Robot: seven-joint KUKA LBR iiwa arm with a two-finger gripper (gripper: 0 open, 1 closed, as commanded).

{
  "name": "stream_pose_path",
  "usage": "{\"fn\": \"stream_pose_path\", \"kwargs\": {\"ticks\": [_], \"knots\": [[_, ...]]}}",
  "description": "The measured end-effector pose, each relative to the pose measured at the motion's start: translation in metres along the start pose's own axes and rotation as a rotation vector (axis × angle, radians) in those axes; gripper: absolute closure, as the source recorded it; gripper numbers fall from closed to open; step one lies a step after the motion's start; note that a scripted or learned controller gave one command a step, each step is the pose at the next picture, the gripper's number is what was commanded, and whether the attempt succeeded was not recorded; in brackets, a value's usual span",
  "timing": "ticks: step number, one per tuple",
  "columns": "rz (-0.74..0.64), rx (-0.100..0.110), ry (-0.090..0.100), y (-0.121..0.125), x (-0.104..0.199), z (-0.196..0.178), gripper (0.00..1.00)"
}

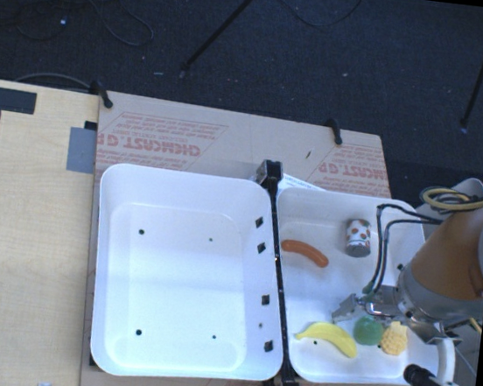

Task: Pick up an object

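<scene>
While the arm (449, 259) reaches in from the right, I see its gripper (366, 308) low over the right bin (328, 208), its metal fingers (345, 309) spread apart with nothing between them. 2 shallow white bins sit side by side on a cardboard sheet (187, 136); the left bin (177, 276) adjoins the right one along a black divider (268, 271). Objects in the right bin: a green ball (369, 332) just below the gripper, possibly touching it; a yellow pineapple-like toy (394, 338) just beside the ball on its right; a yellow banana (328, 337) near the front wall, left of the ball; an orange sausage (305, 253) lying near the divider; and a small can (358, 237) toward the back, well apart from the gripper.
</scene>
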State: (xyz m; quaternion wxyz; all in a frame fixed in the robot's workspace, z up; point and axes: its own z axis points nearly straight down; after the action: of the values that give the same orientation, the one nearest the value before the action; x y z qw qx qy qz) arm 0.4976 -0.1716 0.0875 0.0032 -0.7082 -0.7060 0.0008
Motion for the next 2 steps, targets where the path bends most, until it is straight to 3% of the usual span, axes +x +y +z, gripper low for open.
{"fn": "stream_pose_path", "kwargs": {"ticks": [1,2], "knots": [[0.002,-0.004,0.0,0.0041,-0.0016,-0.0114,1.0],[0.002,-0.003,0.0,0.0038,-0.0016,-0.0108,0.0]]}}
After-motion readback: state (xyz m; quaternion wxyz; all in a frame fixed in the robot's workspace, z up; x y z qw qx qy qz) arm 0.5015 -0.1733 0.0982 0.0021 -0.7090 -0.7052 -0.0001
